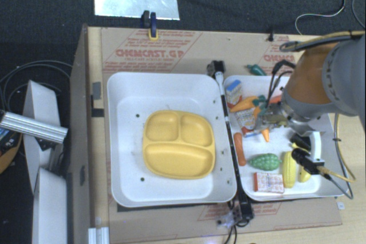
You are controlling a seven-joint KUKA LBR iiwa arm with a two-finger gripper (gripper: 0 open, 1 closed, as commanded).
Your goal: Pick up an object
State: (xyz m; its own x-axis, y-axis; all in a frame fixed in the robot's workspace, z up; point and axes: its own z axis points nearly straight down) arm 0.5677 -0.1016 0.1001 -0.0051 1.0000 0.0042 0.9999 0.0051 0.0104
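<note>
Left bin: holds a yellow divided plate, centred.
Right bin: toys crowded together; carrot near far-left corner, green fruit and banana by the near edge, small box at the near edge.
Gripper: low over the right bin's middle clutter; grip state cannot be told.

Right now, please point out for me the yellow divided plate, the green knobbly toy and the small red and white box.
yellow divided plate (pixel 178 143), camera view, on the ridge between its compartments.
green knobbly toy (pixel 265 162), camera view, middle of its body.
red and white box (pixel 268 182), camera view, centre of its top face.
</note>
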